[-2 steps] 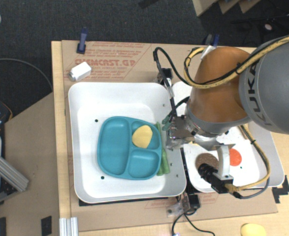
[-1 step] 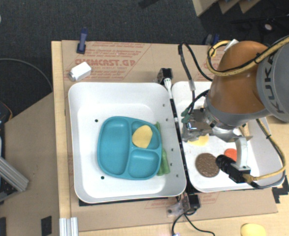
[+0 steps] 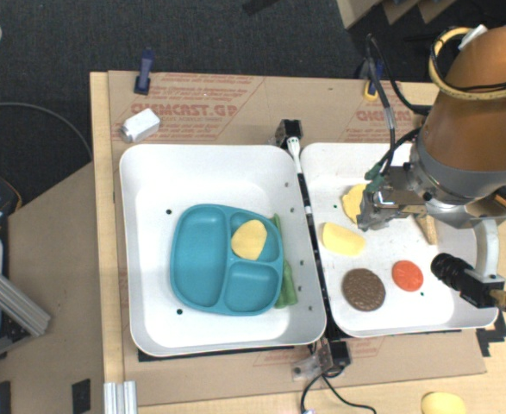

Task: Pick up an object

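Resting in glossy bin: smooth teal tray.

White bins; left bin: teal divided plate bearing a yellow piece, green strip beside plate. Right bin: yellow wedge, brown disc, orange-red disc.

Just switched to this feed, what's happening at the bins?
The arm is down in the right bin, its gripper beside a yellow piece by the divider. Nothing visibly sits between its fingers. A yellow wedge, brown disc and orange piece lie nearby. The left bin holds a blue tray.
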Tool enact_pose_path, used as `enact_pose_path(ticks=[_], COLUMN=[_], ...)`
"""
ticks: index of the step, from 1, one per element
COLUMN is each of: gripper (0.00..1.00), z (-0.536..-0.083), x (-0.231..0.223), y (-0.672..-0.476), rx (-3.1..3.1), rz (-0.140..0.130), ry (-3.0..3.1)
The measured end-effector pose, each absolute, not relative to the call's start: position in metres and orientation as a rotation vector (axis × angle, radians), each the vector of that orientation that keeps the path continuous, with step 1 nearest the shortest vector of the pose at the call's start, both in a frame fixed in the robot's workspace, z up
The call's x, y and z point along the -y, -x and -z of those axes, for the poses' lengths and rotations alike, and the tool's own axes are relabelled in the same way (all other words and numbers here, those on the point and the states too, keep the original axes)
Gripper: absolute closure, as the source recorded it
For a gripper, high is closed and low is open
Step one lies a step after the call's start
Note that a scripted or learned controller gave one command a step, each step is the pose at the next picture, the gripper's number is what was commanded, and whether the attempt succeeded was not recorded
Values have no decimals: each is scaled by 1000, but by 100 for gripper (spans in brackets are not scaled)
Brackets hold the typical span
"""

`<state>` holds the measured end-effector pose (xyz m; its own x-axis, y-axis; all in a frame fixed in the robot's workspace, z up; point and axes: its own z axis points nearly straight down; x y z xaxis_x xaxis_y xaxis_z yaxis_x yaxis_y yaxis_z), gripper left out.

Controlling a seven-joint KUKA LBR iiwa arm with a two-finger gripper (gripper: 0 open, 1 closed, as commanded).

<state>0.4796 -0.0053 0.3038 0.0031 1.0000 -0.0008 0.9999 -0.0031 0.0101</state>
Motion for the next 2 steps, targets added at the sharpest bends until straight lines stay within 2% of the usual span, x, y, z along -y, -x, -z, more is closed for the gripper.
enact_pose_path(ticks=[1,2], gripper=[100,100], z=[-451,-414], x=[-3,-46], y=[-481,-480], rx=[-2214,-2230], rz=[-23,5], ry=[-2210,-2219])
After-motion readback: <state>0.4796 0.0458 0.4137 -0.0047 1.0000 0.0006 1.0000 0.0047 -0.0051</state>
